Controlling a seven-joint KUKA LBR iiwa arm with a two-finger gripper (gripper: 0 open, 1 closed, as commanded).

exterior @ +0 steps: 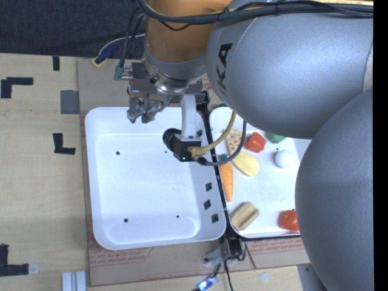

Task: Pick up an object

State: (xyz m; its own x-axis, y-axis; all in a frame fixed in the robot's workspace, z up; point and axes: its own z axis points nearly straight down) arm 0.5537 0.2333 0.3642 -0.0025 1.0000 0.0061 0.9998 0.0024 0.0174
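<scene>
My two-finger gripper (pixel 140 113) hung over the far rim of the shallow white left-hand bin (pixel 109 223), and from this angle I could not tell how it stood or whether it had hold of anything; nothing showed at its tip.

Everything worth picking lay the other way, in the white right-hand bin (pixel 267 226), across the divider from my wrist. Nearest the divider was the slim orange carrot-shaped toy (pixel 227 180), just beside the wall, its long axis running roughly along that wall, toward the near edge. Just beyond it sat a pale yellow oval piece (pixel 246 164), then a red-orange pepper-like toy (pixel 255 142), a small white ball (pixel 282 159), a tan ridged block (pixel 244 214) near the front rim, and a red rounded thing (pixel 289 219) partly hidden by my own arm.

So I judged the next move called for a sideways shift to the right bin, the carrot being closest.

As for writing, I could read only part of the large black letters on my grey arm casing (pixel 291 59), something like "KA".
</scene>
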